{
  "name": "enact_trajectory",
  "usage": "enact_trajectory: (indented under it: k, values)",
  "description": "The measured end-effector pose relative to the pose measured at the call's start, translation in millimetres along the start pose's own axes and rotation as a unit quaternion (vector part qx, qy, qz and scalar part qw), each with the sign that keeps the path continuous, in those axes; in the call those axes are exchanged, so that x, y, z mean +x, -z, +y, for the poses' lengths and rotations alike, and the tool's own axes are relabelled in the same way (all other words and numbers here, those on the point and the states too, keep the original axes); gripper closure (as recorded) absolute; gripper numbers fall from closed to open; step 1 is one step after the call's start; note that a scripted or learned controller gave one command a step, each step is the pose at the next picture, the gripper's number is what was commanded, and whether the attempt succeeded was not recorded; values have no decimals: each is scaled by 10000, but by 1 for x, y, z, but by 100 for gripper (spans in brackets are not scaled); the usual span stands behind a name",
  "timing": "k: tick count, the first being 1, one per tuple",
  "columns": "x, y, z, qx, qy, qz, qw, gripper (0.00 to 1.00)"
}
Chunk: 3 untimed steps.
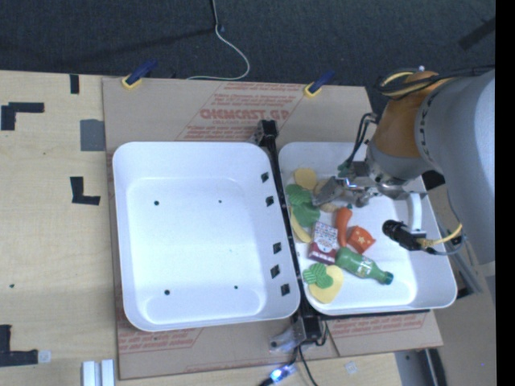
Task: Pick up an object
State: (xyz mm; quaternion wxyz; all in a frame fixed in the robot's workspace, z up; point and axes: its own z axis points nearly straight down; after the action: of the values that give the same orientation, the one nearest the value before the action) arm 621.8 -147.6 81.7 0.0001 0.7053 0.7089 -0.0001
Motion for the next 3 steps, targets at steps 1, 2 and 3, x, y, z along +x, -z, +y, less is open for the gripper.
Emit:
enact_trajectory:
  k: [1, 2, 3]
  values:
    - [22, 3, -36, 10, -20, -1, 10000, 0]
    - [22, 14, -35, -1, -18, 4, 10000, 100]
    - [109, 108, -12, -37, 23, 10, 10000, 100]
